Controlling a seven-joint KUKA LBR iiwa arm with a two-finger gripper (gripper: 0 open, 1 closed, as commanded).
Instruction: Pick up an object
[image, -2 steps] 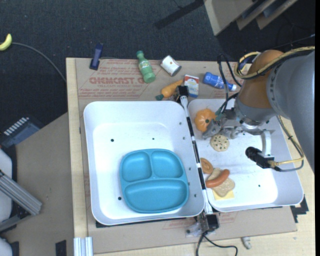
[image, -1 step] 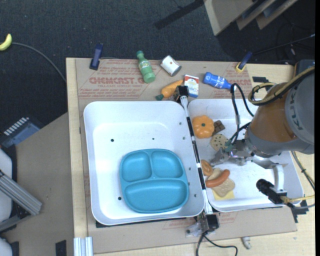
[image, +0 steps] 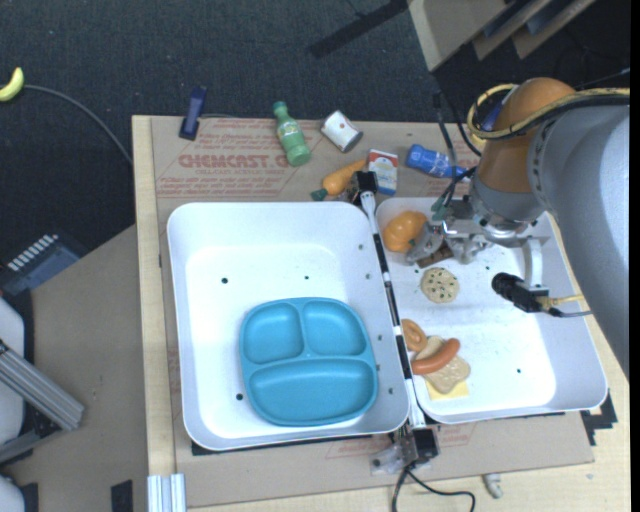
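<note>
Gripper (image: 440, 245) hovers low in the right bin (image: 520, 395), between the orange toy (image: 402, 231) and the cookie (image: 439, 286). Cannot tell how it is set. Judged step: approach, nothing picked yet. Next: centre over one target, probably the cookie, then descend and close.

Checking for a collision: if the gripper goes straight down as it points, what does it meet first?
Probably the right bin's floor between the orange and the cookie; the gripper may graze either, since depth is unclear.
</note>
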